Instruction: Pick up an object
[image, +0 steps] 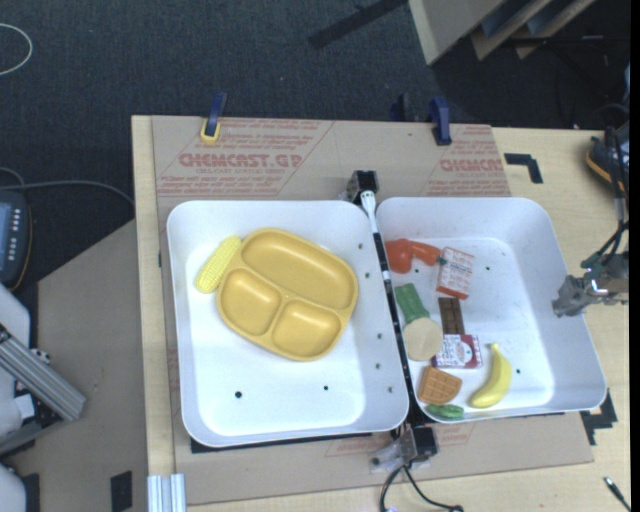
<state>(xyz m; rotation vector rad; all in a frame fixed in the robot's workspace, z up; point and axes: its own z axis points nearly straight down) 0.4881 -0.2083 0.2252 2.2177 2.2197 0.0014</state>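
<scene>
The right bin (535, 235) holds several toy foods along its left side. Among them are an orange carrot (410, 253), a white and red packet (457, 272), a green piece (410, 302), a brown bar (452, 315), a cream round (422, 340), a waffle (438, 384) and a banana (493, 378). My gripper (582, 293) hangs at the right rim of that bin, well to the right of the food and touching none of it. In the left bin (200, 380) a yellow divided plate (288, 293) lies with a corn cob (218, 264) against its left edge.
Both bins sit on a brown board (330, 150) held by a yellow clamp (211, 125) and a blue clamp (439, 122) at the back. A black divider strip (382, 290) runs between the bins. Cables lie at the front edge (410, 470).
</scene>
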